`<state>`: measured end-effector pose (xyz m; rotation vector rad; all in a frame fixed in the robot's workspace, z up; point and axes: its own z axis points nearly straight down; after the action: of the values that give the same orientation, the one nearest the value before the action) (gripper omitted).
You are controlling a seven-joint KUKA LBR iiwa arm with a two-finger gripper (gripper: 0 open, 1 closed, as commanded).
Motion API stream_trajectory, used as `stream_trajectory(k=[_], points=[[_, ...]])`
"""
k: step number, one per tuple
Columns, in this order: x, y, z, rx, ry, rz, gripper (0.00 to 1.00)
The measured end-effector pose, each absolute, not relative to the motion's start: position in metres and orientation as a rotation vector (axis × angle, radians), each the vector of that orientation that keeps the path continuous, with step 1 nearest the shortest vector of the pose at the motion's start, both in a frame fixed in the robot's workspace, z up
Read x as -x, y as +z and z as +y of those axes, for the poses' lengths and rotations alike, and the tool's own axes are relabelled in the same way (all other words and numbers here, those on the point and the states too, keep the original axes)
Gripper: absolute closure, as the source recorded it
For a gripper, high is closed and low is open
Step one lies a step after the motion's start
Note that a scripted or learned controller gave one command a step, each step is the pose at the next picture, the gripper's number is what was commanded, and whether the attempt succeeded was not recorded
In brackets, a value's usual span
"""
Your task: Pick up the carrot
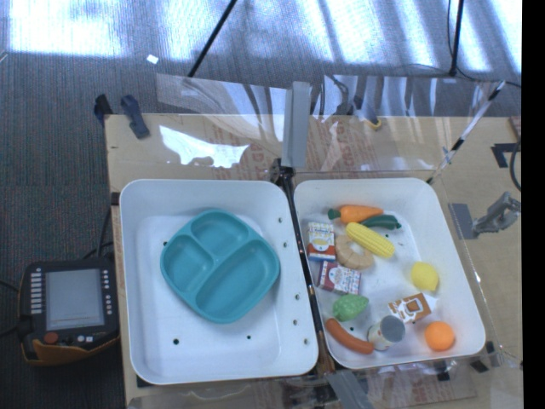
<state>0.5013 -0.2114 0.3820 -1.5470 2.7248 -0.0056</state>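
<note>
One pincer [496,215] at right frame edge, finger state indeterminable; right bin [451,228]: carrot [359,213], corn [370,239]; left bin [136,228]: teal plate [220,265].

Left bin [145,228] has a teal divided plate [220,265] in the middle. Right bin [443,228]: corn cob [370,239], lemon [425,276] near the right wall, orange [439,336] in the front right corner.

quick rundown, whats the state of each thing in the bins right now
carrot: lying flat at the right bin's far end, free
corn: lying slantwise, one end over the bagel
teal plate: right side up in the left bin
can: on its side
orange: resting in the near right corner
</note>
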Motion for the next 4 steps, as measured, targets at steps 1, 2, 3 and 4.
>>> stream_trajectory(k=[1,2,3,4], points=[[-0.474,0.252,-0.213,1.691,0.02,2.651,0.0],[-0.477,0.207,-0.208,2.061,0.012,2.37,0.0],[-0.499,0.376,-0.211,2.065,-0.011,2.356,0.0],[-0.475,0.263,-0.194,2.146,0.019,2.295,0.0]])
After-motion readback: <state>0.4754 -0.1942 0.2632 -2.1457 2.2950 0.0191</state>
